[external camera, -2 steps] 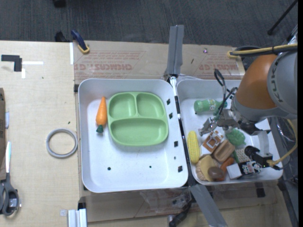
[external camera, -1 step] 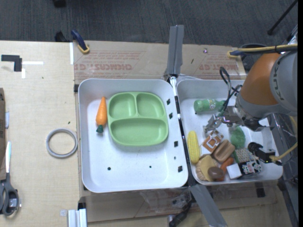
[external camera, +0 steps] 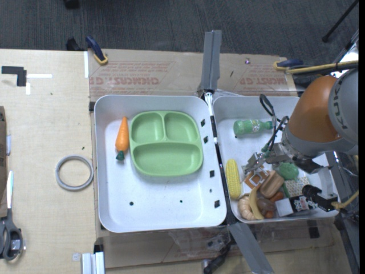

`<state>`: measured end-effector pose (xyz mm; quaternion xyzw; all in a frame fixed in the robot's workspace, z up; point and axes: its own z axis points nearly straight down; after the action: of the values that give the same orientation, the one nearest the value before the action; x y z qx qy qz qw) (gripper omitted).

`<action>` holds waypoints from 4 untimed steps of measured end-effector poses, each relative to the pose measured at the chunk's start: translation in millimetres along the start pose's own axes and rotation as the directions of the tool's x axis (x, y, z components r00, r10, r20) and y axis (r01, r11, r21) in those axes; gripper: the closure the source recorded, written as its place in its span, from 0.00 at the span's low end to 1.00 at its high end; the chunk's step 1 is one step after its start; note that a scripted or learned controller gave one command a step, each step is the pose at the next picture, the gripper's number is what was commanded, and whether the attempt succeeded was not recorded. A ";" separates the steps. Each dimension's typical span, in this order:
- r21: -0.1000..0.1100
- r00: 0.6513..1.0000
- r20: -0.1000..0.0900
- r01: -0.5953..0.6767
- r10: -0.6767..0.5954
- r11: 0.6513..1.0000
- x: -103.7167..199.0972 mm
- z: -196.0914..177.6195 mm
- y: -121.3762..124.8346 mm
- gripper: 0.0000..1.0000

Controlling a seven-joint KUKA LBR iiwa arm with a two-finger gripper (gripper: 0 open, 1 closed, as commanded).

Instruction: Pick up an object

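The arm's gripper [external camera: 258, 163] is lowered into the right bin [external camera: 225, 110], above a heap of toy food crowded in the near half: corn cob [external camera: 232, 178], banana [external camera: 254, 204], bread roll [external camera: 271, 184] and a green item [external camera: 288, 170]. Whether it is apart or clamped cannot be told. A green bottle [external camera: 252, 127] lies separately. The left bin [external camera: 108, 210] holds a green divided plate [external camera: 166, 143] with a carrot [external camera: 121, 136] beside it.

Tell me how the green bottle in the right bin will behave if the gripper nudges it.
The green bottle lies on its side, so it would probably roll rather than slide. It sits on bare bin floor apart from the toy pile, so little would stop it. It looks like light plastic, likely slippery.
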<state>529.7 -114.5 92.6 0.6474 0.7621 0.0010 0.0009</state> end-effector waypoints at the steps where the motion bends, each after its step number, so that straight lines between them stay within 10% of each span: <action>1: 0.003 0.996 0.000 0.088 -0.088 0.996 -10.2 -29.7 27.7 0.00; 2: 0.004 1.000 -0.001 0.030 -0.030 1.000 14.5 -41.4 -8.9 0.00; 3: -0.025 0.990 0.004 0.141 -0.141 0.990 -44.6 -12.9 -43.7 0.00; 4: -0.018 0.978 0.012 0.208 -0.208 0.978 -48.6 -13.1 17.7 0.00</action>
<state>555.0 -159.6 105.8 0.5640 0.8257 0.0050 0.0112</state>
